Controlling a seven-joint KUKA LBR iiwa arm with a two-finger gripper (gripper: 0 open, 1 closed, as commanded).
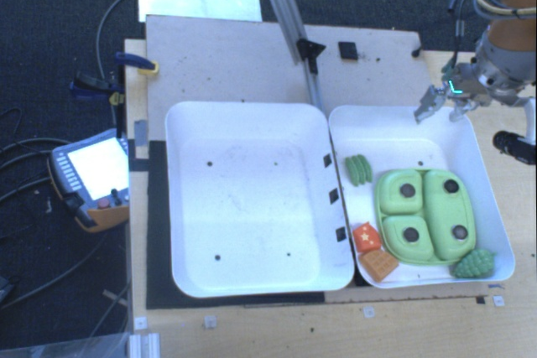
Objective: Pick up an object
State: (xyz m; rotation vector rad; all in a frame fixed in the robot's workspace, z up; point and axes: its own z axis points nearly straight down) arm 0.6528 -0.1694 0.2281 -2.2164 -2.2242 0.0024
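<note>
My gripper (443,108) hangs over the far edge of the right bin (394,134), with its fingers spread and nothing between them. In that bin lie a large light green tray-like toy (424,216) with dark spots, a small dark green ridged piece (359,169), an orange-red block (367,237), a tan block (379,265) and a bumpy green piece (475,264) in the near right corner. All of them rest well below and nearer than the gripper.
The left bin (247,197) sits beside the right one. A slanted metal pole (285,4) crosses the bench behind the bins. A handheld pendant (91,179) and cables lie on the floor at the left.
</note>
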